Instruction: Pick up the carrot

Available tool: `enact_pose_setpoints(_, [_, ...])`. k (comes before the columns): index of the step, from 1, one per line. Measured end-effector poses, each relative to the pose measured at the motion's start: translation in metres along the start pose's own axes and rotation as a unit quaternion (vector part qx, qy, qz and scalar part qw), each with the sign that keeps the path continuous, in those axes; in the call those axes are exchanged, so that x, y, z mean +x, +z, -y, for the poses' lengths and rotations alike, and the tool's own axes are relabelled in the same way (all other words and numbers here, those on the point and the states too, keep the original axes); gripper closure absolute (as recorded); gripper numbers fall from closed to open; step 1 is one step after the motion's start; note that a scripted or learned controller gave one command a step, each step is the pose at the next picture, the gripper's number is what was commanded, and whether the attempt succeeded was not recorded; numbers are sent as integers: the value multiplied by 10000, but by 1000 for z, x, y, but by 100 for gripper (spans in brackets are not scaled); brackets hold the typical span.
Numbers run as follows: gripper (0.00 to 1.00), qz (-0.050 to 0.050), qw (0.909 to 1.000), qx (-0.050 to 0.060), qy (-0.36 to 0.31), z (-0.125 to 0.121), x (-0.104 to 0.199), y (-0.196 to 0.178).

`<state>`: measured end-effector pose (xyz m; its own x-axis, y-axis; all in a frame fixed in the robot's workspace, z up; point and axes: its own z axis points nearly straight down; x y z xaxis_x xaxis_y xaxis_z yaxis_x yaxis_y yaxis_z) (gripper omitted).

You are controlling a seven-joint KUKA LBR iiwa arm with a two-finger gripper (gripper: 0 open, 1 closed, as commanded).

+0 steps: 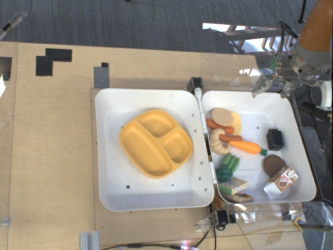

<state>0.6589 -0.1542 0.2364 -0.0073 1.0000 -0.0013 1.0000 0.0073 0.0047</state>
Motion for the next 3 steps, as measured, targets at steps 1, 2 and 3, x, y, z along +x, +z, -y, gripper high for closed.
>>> enact_pose_setpoints(1, [0,9,9786,-35,-2056,18,34,148])
enact_pose_setpoints(2, [0,22,9539,-49,-3001,97,23,146])
enact_pose_setpoints(3, [0,22,9487,-48,-3162,152,36,144])
